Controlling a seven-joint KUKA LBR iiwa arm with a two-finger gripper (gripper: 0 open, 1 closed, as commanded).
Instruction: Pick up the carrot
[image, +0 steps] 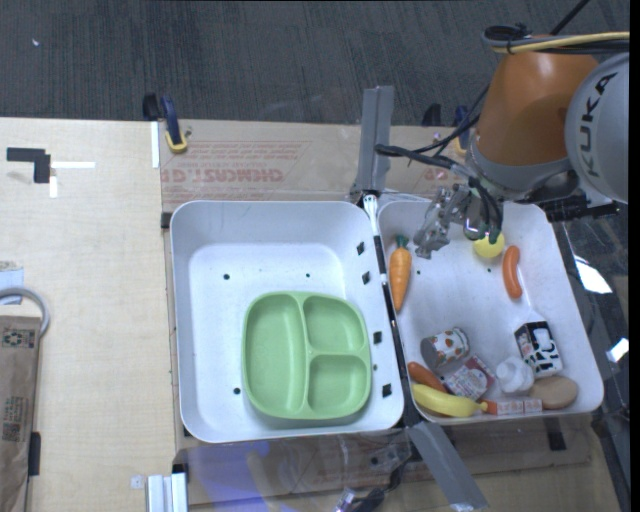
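Note:
The carrot (399, 276) is orange with a small green top. It lies lengthwise along the left wall of the right bin (572, 300), green end toward the back. My gripper (447, 222) hangs over the back of that bin, just up and to the right of the carrot's top and apart from it. Its metal fingers (430, 237) stand open with nothing between them. The orange band of the arm sits above it at the upper right.
A yellow fruit (488, 246) and a red sausage (512, 272) lie right of the gripper. At the bin's front are a can (446, 350), a banana (446, 402), a black-and-white carton (538, 346) and a brown roll (556, 392). The left bin (200, 300) holds a green divided plate (306, 355).

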